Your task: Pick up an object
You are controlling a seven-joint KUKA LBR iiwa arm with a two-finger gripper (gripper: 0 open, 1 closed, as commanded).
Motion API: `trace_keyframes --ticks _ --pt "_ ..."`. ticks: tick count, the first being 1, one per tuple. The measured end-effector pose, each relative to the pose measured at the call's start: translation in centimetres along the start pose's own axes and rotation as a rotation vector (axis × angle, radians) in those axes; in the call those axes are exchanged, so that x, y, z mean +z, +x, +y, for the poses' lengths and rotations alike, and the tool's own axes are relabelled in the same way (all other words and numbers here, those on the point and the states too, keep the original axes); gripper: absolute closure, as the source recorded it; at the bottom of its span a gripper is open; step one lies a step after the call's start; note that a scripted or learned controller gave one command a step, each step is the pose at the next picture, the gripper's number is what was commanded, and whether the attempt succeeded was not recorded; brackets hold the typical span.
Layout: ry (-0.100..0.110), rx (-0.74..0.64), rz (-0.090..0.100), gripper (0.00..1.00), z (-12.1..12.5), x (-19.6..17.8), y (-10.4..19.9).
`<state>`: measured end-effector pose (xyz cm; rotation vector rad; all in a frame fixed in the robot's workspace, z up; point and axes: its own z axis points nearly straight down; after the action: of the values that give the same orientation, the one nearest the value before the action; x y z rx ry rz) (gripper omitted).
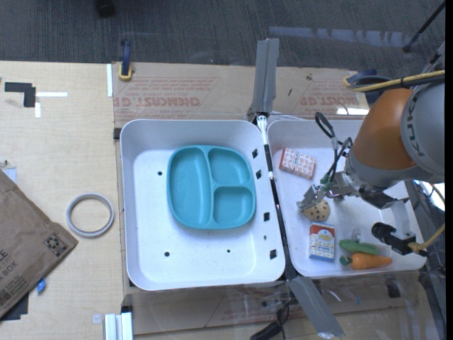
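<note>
Tan and dark-speckled, round: toy cookie, taken as the task's thing by nearness alone. Lies flat on the floor of the white bin at the view's right, toward that bin's middle, apart from all four walls.

Hand directly above and touching or all but touching the cookie's upper edge; cannot tell which. Cannot tell either whether spread or pressed together: tip blurred and overlapped by the cookie. No grasp confirmed.

Relation governing the coming move: cookie just below the hand in the view, a shade toward the near wall. No long axis to speak of, being round; no approach angle favoured on that count. Judged to call for a short straight descent, not a traverse.

Neighbours noted in the same bin:
- red-and-white carton, near, toward the far wall;
- orange-and-white carton, near, on the near-wall side, apart from the cookie;
- green toy vegetable and toy carrot, further right, touching or nearly so.

Risk, as judged: thin flat disc on a flat floor, likely to slip out or be pushed aside instead of lifted. Orange-and-white carton close enough to be nudged on a wide closing.

Teal divided plate in the other bin, well apart; not concerned.
</note>
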<state>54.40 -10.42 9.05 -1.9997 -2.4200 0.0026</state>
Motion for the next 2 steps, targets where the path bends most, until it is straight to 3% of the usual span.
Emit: trace_keyframes --ticks 1,2 --pt "-0.007 0.003 -0.004 1.00 0.23 -1.19 -0.21" --pt "-0.007 0.003 -0.004 0.00 0.23 -1.20 -0.21"
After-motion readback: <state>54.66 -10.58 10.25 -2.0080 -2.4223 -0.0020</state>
